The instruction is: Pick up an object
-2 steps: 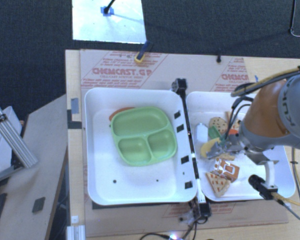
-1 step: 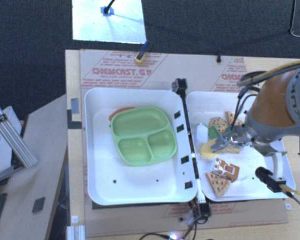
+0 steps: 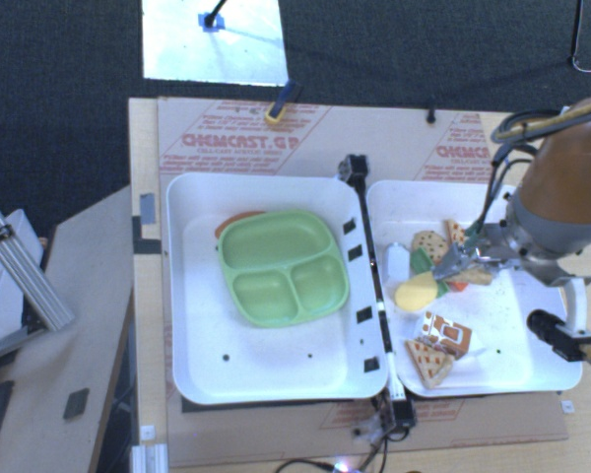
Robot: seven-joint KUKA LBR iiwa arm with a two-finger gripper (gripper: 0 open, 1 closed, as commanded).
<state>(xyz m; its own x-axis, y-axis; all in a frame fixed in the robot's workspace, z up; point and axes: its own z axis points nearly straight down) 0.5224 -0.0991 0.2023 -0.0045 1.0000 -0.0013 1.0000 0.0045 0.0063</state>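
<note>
Bench: from my remote seat I look down on two shallow white bins side by side on a board printed with red lettering.
Left bin [image 3: 192,294]: holds a green divided tray [image 3: 281,267] with three compartments, tilted slightly; an orange-red edge [image 3: 238,221] peeks out from under its upper left corner, and I cannot tell what it is.
Right bin [image 3: 532,363]: holds a small cluster of toy food near its left side.
Cluster contents: a yellow lemon-shaped piece [image 3: 415,292], a tan cookie-like piece [image 3: 429,243], a green piece [image 3: 421,261] between them, a white piece [image 3: 397,260] by the divider, a red-and-white patterned block [image 3: 447,334], and a waffle-textured wedge [image 3: 429,364] nearest me.
Arm: grey with an orange band, reaching in from the right over the right bin.
Gripper [image 3: 456,264]: low among the cluster, just right of the yellow piece; I cannot tell how it is set or whether it grips anything.
</note>
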